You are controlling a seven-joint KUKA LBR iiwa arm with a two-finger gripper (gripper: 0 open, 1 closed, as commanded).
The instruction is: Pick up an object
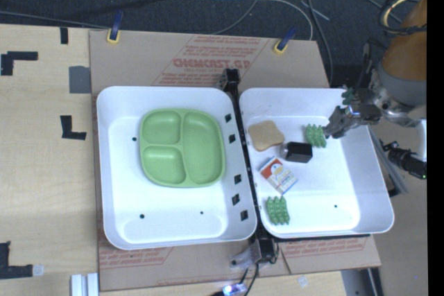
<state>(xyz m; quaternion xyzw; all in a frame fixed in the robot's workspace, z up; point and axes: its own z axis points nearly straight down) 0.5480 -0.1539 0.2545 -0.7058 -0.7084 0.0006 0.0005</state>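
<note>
Glossy white plastic bins [118,170]; matt green tray [182,148].

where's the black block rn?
The black block lies in the right bin, in its upper middle, between the tan piece on its left and a green studded block at its upper right.

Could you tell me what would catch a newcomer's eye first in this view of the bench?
Probably the pale green divided plate lying alone in the left bin. Next, the cluster in the right bin: a tan slice-shaped piece, a small black block, an orange-and-white packet and two green studded bricks. The hand hovers beside the upper brick.
</note>
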